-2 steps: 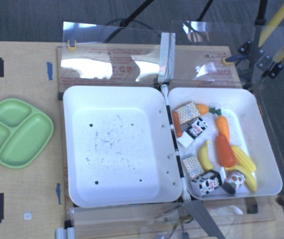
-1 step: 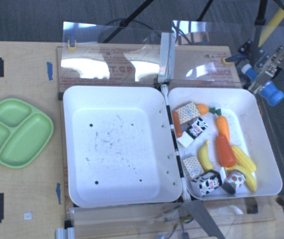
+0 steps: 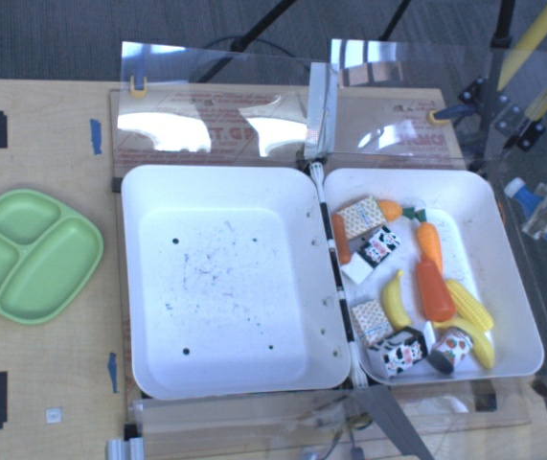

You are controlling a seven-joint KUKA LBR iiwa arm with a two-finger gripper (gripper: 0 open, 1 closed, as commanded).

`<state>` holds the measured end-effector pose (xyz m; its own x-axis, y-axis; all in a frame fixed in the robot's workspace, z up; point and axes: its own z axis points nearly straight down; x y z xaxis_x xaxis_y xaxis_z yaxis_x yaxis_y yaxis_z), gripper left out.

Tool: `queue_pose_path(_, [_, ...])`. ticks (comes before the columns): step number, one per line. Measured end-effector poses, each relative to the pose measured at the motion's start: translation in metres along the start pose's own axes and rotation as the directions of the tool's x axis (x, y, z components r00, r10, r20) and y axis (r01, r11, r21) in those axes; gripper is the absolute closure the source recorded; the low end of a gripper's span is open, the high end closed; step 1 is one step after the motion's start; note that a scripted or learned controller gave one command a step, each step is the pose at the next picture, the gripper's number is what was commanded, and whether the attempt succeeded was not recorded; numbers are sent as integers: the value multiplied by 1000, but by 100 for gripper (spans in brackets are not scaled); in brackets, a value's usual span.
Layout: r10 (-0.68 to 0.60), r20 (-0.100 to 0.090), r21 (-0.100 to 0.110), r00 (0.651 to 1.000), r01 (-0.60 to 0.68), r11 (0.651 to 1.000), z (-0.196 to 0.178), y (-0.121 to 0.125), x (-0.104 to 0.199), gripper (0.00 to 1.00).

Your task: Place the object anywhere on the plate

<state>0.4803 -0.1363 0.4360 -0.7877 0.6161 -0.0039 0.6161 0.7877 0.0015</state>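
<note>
Where bins point(image 3: 148, 257) sit, pale wooden bench point(image 3: 34, 123), grey carpet point(image 3: 43, 17) behind.

You see a green plate point(image 3: 32, 254), white bins point(image 3: 148, 192), a yellow banana point(image 3: 394, 301), an orange carrot point(image 3: 430, 242) and a black-and-white cow-spotted carton point(image 3: 379, 246).

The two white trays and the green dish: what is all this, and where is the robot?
This is one camera fixed above a wooden bench, looking down at a slant. Two shallow white bins sit side by side. The left bin has just scuff marks. The right bin holds toy food: bananas, a carrot, corn, small cartons. The green divided plate at far left is where one toy should go. The arm reaches in from the right.
</note>
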Motion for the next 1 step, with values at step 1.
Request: queue_pose_path(1, [40, 3, 0, 999, -40, 999, 0, -47, -37, 100])
